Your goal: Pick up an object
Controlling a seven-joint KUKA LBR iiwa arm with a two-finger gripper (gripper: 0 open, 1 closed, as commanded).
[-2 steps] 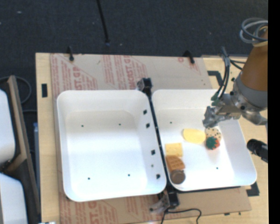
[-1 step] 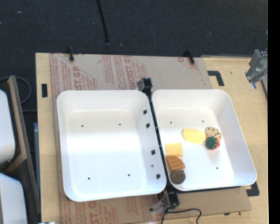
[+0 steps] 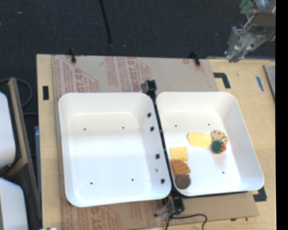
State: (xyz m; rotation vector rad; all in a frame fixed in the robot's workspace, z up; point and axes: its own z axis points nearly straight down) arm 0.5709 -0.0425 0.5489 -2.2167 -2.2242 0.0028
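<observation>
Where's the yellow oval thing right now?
The yellow oval piece lies in the right bin, just left of the speckled round toy and above-right of the yellow block.

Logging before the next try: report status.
Gripper high, beyond the right bin. Yellow oval piece, yellow block, brown pieces and small green-red toy lie untouched. Nothing blocks them.

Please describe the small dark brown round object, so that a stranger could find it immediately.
Look in the right bin, at its near left corner beside the divider. There the dark brown disc lies, just below an orange-brown block. It is the darkest item and round, unlike the square blocks.
</observation>
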